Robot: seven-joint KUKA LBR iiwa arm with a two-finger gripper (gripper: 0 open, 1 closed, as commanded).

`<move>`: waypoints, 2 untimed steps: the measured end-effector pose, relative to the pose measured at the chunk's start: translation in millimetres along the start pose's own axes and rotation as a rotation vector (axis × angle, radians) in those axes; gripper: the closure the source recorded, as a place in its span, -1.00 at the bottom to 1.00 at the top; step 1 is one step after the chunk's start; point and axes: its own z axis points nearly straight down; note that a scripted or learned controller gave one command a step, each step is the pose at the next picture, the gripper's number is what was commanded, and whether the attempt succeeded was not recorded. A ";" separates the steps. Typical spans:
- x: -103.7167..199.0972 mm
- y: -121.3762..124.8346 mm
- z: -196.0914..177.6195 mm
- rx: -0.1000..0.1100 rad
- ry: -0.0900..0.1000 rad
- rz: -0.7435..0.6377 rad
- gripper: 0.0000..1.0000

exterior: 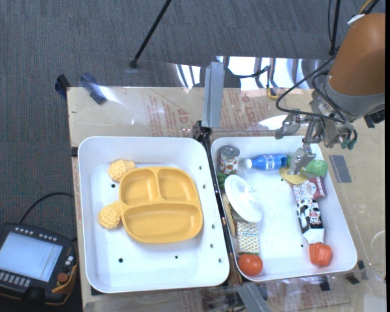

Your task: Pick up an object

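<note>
Just beside the gripper [303, 159] — perhaps touching — lies a green object [316, 168].

Yellow divided plate [161, 203], blue bottle [271, 162], cow-patterned carton [309, 213], red tomato [250, 264], white bins [91, 174]

Off-bench items: handheld control pendant [27, 260] with screen on carpet at 8 o'clock; black tripod leg [153, 26] at 12 o'clock.

Divided plate [160, 204] in left bin [91, 239]
</note>
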 end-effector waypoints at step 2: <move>6.5 2.8 154.4 0.001 0.000 0.044 -1.00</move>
